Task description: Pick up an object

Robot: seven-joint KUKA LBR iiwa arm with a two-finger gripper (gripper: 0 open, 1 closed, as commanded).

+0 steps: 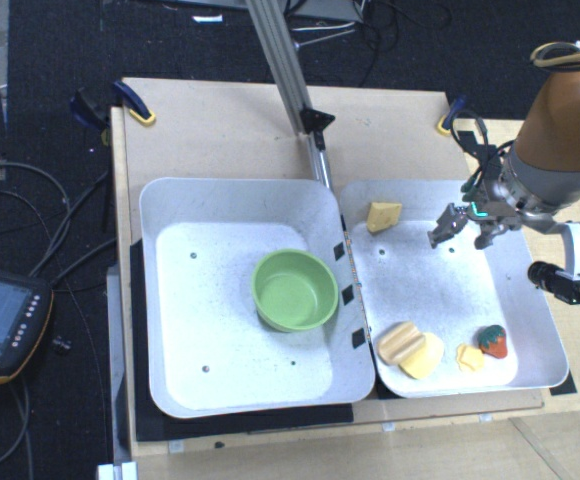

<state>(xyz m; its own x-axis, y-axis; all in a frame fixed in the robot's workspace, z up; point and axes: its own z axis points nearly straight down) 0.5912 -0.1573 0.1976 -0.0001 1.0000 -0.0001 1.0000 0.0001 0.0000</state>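
My gripper [467, 234] hangs over the back of the right bin [530, 268], its two dark fingers spread open with nothing between them. A yellow wedge [384, 215] lies at the bin's back left, a short way left of the gripper. Along the front of the same bin lie a tan roll-shaped piece [399, 340], a pale yellow piece [423, 357] touching it, a small yellow chunk [470, 358] and a red fruit with a green top [492, 341]. A green bowl [293, 289] stands upright in the left bin [170, 268].
A slanted metal pole [282, 58] comes down to the seam between the bins at the back. Black clips [348, 293] sit along that seam. Blue and yellow clamps [130, 103] hold the board's back corners. A tablet [0, 323] lies at the far left.
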